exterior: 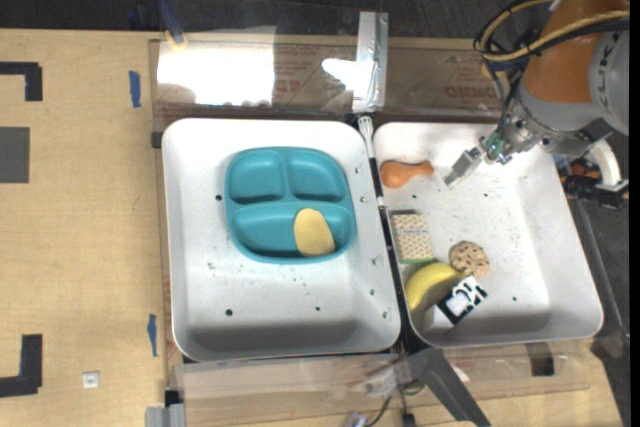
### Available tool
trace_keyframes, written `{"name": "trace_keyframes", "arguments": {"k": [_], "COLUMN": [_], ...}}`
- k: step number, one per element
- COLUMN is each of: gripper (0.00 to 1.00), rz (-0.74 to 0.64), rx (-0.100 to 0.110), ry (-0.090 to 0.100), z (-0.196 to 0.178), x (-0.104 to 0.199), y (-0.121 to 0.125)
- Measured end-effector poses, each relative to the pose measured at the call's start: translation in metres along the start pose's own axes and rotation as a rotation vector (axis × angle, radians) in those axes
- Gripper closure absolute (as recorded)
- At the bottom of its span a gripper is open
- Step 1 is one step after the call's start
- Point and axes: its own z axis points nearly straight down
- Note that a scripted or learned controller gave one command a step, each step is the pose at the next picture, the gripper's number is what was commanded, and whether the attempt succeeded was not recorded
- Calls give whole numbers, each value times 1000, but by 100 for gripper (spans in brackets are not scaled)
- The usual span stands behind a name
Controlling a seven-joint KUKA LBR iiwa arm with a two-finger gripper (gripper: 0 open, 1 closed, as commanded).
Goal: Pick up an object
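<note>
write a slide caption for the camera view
Gripper poised over the right bin near an orange toy; teal tray in the left bin.

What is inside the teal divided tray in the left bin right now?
One yellow oval piece lies in the teal divided plastic tray's front right compartment. The other compartments show bare teal. Whatever sits beneath the yellow piece is covered.

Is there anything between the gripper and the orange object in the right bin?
Nothing visible stands between them. The gripper hangs just right of the orange object at the far left of the right bin, with only bare white floor between them.
</note>
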Motion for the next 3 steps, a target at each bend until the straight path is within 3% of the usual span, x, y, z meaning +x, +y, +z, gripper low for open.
{"name": "trace_keyframes", "arguments": {"k": [1,2,3], "gripper": [0,100,0], "rz": [96,96,96], "rx": [6,5,6], "ry": [5,6,7], "z": [23,15,16], "x": [37,37,37], "y": [-87,-85,-85]}}
